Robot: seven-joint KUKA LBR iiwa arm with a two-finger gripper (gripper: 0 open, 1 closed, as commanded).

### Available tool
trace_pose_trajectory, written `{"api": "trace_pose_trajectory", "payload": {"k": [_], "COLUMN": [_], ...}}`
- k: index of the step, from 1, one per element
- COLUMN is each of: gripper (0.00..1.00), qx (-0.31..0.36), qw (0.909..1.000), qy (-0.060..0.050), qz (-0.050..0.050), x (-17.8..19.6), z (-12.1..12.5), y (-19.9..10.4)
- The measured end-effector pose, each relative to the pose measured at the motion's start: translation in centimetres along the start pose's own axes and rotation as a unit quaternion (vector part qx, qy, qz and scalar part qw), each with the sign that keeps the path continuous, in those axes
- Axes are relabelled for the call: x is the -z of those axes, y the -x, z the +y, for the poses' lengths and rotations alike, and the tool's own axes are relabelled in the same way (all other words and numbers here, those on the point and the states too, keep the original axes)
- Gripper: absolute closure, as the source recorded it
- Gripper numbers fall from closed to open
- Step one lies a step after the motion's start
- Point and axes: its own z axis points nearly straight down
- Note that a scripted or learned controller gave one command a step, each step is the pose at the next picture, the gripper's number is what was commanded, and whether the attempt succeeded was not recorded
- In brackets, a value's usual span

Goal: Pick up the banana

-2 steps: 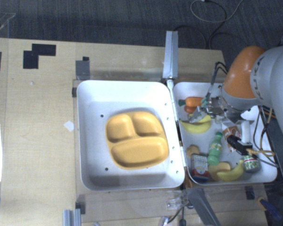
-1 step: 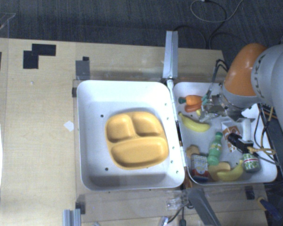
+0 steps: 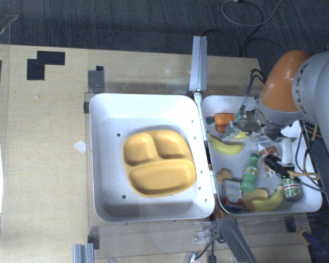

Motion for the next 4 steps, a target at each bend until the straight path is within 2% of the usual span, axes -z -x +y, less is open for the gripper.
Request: {"api": "trace_pose_trajectory", "payload": {"k": [1,2,3,4], "gripper": [1.00,1.00,0.00,0.00], "qx": [0.000,0.013,0.013,-0.090], "qw": [1.0000,0.9999,0.9999,0.9959], "qy": [0.000,-0.006,-0.006,-0.003], "qz": [0.001,-0.002,-0.002,-0.002], "x": [0.8,12.9,12.9,-1.1], "z": [0.1,0.4,0.4,3.0], "y": [0.0,-0.3,-0.3,1.7]}}
